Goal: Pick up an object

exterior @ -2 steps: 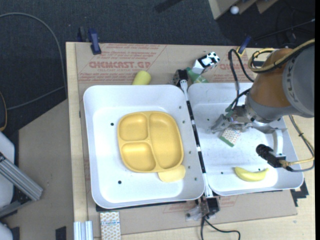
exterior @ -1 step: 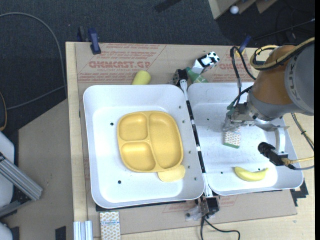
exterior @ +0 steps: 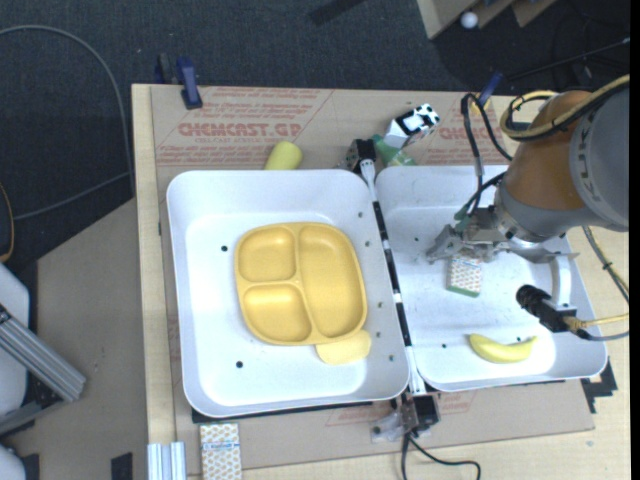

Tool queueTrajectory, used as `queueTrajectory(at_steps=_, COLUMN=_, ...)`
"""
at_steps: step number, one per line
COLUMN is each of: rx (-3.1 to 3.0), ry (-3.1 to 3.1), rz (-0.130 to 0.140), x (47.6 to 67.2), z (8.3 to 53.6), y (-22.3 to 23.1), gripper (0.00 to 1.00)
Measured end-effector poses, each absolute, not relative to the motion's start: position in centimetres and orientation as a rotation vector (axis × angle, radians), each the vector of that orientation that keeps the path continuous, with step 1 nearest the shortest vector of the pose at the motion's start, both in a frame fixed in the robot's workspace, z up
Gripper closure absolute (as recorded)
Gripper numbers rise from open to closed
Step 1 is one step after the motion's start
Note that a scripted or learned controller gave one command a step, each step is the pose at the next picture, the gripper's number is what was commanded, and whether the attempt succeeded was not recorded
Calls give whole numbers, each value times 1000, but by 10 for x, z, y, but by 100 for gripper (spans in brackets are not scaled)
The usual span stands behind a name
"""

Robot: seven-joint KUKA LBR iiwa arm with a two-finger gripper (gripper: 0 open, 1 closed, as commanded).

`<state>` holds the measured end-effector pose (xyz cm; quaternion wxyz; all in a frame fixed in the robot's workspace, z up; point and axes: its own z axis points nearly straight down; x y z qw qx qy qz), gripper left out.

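In the right bin (exterior: 420,298), my gripper (exterior: 465,248) hangs over the middle with its fingers spread open and nothing between them. Just below it on the bin floor lies a small pale block with a green speckled face (exterior: 463,277); whether the gripper touches it is unclear. A yellow banana (exterior: 502,348) lies near the front edge of the same bin. In the left bin (exterior: 200,298) sits a yellow divided plate (exterior: 300,283), and a pale yellow flat piece (exterior: 343,350) sticks out from under the plate's front edge.
On the cardboard behind the bins lie a yellow cylinder (exterior: 283,155) and a black-and-white toy (exterior: 415,121) beside a green item (exterior: 394,140). A blue clamp (exterior: 187,81) grips the board's back left edge. A patterned card (exterior: 220,449) lies in front.
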<state>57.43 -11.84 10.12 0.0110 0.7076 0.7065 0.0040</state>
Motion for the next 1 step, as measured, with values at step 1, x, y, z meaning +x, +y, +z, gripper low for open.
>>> queueTrajectory(at_steps=1, rx=2207, ry=2202, rz=14, x=575, z=111, y=-118, gripper=100)
